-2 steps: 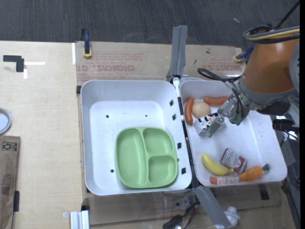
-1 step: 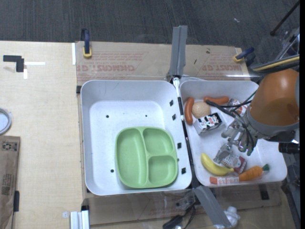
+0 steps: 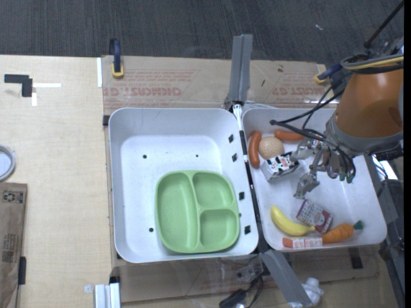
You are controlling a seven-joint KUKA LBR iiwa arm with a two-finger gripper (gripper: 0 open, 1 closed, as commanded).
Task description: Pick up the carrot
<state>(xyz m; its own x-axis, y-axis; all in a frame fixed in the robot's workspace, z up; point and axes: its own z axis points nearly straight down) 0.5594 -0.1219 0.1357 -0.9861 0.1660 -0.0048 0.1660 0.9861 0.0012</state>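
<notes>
The carrot [image 3: 339, 232] lies untouched at the right bin's [image 3: 376, 201] five o'clock corner; the gripper [image 3: 308, 183] hovers toward its eleven o'clock, fingers spread, empty. The pick remains undone.

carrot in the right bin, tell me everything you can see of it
The carrot is small, orange, smooth like a plastic toy, with a green stub at its thick end. It lies flat near the front wall of the right bin, green end pointing right and slightly up. Its narrow tip meets a red and white packet. The gripper hangs above and left, apart from it.
</notes>
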